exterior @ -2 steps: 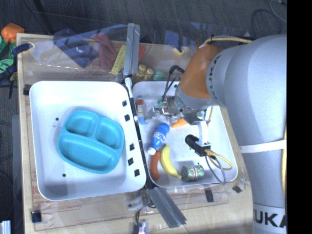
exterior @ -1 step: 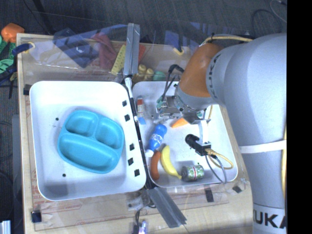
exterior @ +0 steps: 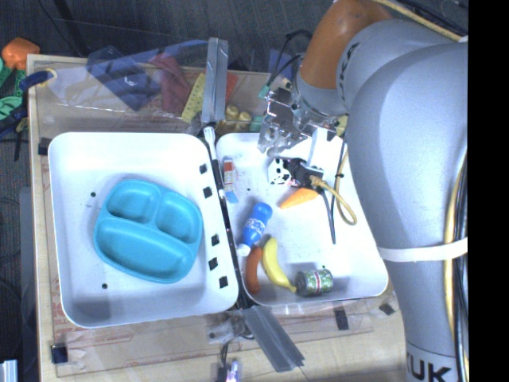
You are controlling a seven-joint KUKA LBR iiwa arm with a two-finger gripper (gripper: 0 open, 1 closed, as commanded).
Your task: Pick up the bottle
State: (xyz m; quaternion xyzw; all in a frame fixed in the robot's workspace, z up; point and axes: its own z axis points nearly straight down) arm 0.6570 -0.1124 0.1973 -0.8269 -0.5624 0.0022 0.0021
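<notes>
The bottle [exterior: 256, 223] is small and blue with a white cap. It lies on its side near the left wall of the right bin [exterior: 362, 249], just above the banana. My gripper [exterior: 278, 143] hangs over the back of the right bin, up and to the right of the bottle and well apart from it. It is open, with nothing between its fingers.
The right bin also holds a yellow banana [exterior: 274, 265], a reddish sausage [exterior: 253, 271], a green can [exterior: 315, 281], an orange wedge [exterior: 298, 198], a black-and-white piece [exterior: 278, 172] and a small tube [exterior: 228, 173]. A blue divided plate [exterior: 149, 229] lies in the left bin [exterior: 67, 213].
</notes>
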